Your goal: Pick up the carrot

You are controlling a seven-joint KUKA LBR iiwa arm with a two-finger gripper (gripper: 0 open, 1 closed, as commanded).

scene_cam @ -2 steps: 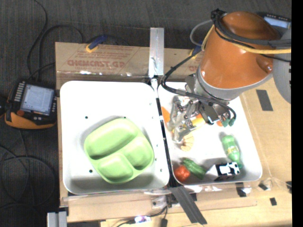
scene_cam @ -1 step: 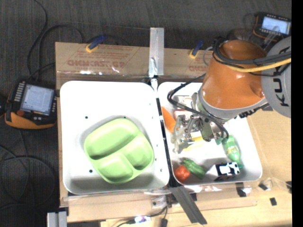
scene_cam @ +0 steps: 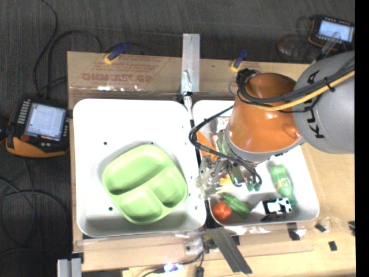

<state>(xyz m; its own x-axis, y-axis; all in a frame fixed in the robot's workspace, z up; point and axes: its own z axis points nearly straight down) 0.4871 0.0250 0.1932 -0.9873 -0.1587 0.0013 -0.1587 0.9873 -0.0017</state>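
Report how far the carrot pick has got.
Done: the arm has reached over the right bin, and the gripper sits low near its left wall. In hand: nothing visibly; an orange sliver, probably the carrot, lies beside the wrist, mostly hidden. Left: closing on it and lifting. The green plate sits in the left bin.

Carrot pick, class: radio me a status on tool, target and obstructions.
Tool low in right bin, fingers unclear. Carrot mostly hidden under arm. Green bottle, tomato nearby.
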